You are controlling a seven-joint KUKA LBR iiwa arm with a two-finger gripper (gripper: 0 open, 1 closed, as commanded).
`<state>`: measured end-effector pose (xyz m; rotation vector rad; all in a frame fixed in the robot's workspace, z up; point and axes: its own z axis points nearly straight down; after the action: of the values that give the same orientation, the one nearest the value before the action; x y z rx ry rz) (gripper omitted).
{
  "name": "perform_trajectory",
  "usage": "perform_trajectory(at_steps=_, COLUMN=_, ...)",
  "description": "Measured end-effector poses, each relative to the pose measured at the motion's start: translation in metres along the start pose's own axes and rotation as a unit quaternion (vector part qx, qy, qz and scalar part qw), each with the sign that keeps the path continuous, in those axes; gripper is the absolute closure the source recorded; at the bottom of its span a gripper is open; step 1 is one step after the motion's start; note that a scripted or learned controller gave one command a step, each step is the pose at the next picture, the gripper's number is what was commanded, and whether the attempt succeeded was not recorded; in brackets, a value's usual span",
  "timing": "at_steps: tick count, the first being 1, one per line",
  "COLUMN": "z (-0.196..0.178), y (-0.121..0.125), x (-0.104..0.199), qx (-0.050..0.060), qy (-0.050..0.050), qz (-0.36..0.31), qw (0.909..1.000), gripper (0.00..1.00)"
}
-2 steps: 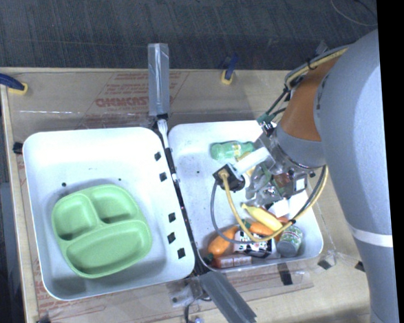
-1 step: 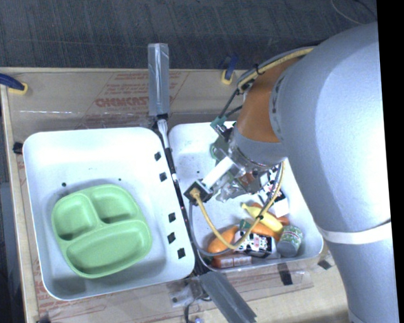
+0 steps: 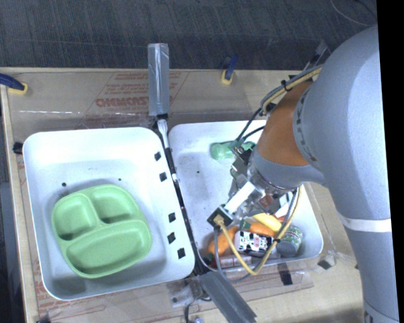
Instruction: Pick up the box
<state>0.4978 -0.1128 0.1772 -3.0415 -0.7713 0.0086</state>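
The end effector [image 3: 242, 225] is hovering over the box [image 3: 254, 242], grip state unclear; crowding orange objects [image 3: 223, 243] risk spoiling the grasp.

The small white box [image 3: 254, 241] with dark print lies flat among clutter.

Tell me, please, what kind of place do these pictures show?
Probably a robotics lab test bench: two white bins side by side, a grey and orange arm reaching in, and clamps fixing the board's edge.
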Motion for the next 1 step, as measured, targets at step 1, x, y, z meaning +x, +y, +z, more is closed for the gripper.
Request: perform_trajectory(at_steps=1, z=-0.0373, y=-0.0284, x=0.0564, qx=0.0, qy=0.001, qz=0.142, qw=0.9898, gripper=1.0)
